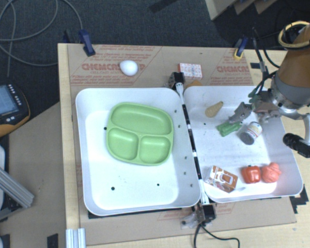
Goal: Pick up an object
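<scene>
The right bin [287, 187] holds several small objects. A green block [228, 128] lies beside a small grey can [250, 132] near the bin's middle. A tan wedge [214, 108] lies at the back left. A printed packet [222, 178], a red piece [251, 174] and a pink-orange piece [270, 172] sit along the front. My gripper [252, 115] hovers just behind the green block and the can. It is open, with nothing between its fingers. One finger [241, 111] points toward the green block.
The left bin [93, 190] holds a green three-compartment tray [140, 133]. On the cardboard behind the bins lie a white ball [128, 67] and a small pink-white box [190, 70]. The arm's orange band [299, 68] stands over the right bin's back right corner.
</scene>
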Motion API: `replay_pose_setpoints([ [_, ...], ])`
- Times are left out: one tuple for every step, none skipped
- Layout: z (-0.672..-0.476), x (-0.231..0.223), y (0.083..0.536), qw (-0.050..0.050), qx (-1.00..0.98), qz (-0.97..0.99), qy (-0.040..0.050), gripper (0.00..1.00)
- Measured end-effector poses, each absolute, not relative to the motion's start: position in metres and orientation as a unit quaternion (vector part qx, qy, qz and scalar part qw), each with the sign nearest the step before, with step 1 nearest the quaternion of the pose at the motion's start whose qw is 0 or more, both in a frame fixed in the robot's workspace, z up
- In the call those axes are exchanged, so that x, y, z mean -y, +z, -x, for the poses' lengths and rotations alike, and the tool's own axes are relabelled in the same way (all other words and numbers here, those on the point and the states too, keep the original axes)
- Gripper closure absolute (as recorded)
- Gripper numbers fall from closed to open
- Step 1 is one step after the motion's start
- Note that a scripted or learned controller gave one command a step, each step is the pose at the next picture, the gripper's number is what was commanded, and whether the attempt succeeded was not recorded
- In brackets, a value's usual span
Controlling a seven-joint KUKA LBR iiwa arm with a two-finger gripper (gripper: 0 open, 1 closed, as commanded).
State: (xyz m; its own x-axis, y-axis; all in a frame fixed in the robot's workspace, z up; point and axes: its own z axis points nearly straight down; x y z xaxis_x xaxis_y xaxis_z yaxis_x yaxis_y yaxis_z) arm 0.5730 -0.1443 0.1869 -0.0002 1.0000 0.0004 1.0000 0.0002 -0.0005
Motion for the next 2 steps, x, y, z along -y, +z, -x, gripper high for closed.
replay_pose_setpoints([
  [-0.607,0.153,0.084,0.001,0.707,0.707,0.0005,0.00],
  [-0.649,0.094,0.085,0.000,0.708,0.707,-0.0011,0.00],
])
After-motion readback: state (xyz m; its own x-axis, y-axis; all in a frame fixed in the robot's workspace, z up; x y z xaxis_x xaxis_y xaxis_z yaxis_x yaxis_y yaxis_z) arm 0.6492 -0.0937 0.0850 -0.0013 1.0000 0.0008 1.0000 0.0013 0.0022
